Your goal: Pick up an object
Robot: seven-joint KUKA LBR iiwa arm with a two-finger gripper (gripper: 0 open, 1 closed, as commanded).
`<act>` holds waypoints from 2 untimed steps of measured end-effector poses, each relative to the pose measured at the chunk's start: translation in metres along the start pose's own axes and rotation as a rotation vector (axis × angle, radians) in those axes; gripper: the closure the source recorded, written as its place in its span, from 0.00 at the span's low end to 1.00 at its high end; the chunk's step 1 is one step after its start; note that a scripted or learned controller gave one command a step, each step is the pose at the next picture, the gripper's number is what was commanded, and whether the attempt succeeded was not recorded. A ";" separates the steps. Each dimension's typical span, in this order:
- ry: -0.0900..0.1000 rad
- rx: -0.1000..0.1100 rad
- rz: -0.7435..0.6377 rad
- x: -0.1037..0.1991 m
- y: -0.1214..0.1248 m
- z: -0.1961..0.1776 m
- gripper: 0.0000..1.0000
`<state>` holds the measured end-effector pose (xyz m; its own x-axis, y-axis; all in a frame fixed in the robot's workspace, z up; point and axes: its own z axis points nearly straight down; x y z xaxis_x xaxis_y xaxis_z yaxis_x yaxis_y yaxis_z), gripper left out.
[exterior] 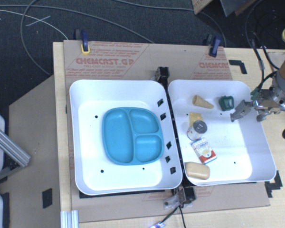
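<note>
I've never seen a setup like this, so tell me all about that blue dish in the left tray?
The blue plate looks like smooth plastic, a rounded square split by raised ridges into three compartments, one large and two smaller. It lies flat, right side up, near the middle of the left white bin, slightly turned. Its compartments look bare.

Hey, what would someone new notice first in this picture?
The blue tray draws the eye, alone in the middle of the left bin. Next, the small clutter in the right bin: a cone, a green piece, a can, a carton. The gripper hangs over that bin's right side.
</note>
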<state>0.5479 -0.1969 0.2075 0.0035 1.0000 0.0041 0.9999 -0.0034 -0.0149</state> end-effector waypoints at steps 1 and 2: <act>-0.003 -0.014 -0.004 0.001 0.003 -0.008 0.00; -0.001 -0.010 -0.003 -0.003 -0.006 0.042 0.00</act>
<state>0.5412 -0.1995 0.1654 0.0008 1.0000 0.0026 1.0000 -0.0008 -0.0052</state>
